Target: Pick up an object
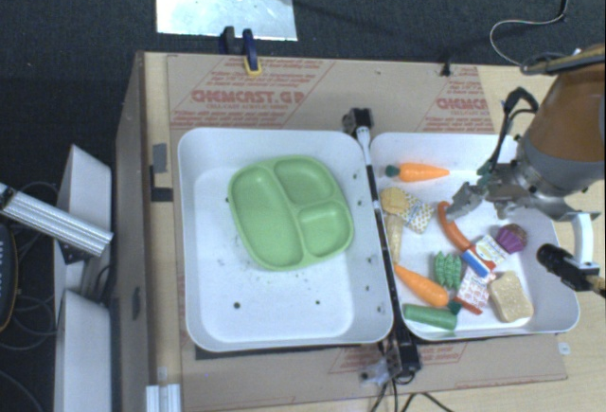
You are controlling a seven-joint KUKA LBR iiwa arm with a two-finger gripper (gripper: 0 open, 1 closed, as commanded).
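Observation:
The right bin (559, 315) holds several toy foods. A carrot (421, 172) lies near its far edge, and a waffle piece (401, 204) with a cone (393, 236) lies by the left wall. A thin orange-red pepper (453, 228) lies in the middle, a purple grape bunch (512, 237) to its right. Nearer the front are a green leafy piece (447, 266), a small printed box (480, 260), a second carrot (421, 284), a green pickle (428, 315) and a bread slice (509, 296). My gripper (466, 201) hangs low over the bin, just above the pepper's upper end, with nothing visibly held.
The left bin (218, 306) bears a green divided plate (290, 211). A ridge with a black clamp (359, 121) separates the two bins. The grey arm with its orange band (571, 112) comes in over the right bin's far right corner. Cardboard (246, 93) lines the bench behind.

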